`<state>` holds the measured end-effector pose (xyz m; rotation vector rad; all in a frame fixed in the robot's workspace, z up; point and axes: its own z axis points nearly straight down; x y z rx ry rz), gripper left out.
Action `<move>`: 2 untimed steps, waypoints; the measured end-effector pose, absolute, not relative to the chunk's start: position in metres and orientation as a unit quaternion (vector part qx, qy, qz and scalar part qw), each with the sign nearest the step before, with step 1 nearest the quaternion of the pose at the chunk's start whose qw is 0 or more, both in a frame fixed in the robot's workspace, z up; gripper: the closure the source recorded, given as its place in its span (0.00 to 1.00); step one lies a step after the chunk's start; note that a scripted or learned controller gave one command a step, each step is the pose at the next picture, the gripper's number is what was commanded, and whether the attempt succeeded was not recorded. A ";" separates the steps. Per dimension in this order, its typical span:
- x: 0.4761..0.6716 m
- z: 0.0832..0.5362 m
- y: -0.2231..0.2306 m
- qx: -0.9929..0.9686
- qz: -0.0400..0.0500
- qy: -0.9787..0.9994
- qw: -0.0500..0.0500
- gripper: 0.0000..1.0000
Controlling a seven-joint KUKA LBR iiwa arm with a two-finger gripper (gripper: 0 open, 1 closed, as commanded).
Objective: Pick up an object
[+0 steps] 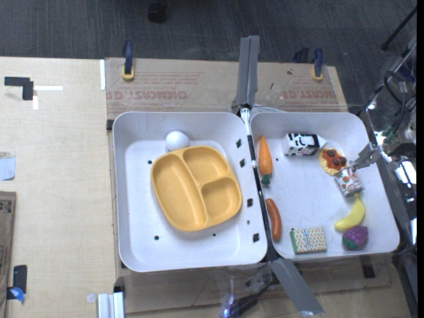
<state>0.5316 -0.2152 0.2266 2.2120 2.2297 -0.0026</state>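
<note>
At the frame's right edge, the gripper (368,156) hovers over the right bin (291,197) near the small carton (348,182); whether its jaws are wide or narrow I cannot tell.

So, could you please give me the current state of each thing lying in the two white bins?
Yellow three-compartment plastic plate: flat, left bin, nothing in it.
White ball: touching plate's far rim.
Orange toy carrot: lying flat, right bin.
Red toy sausage: lying flat.
Yellow toy banana: lying beside purple toy grapes.
Black-and-white carton: on its side.
</note>
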 end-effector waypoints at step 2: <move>0.546 0.101 -0.217 0.677 0.002 0.736 -0.001 1.00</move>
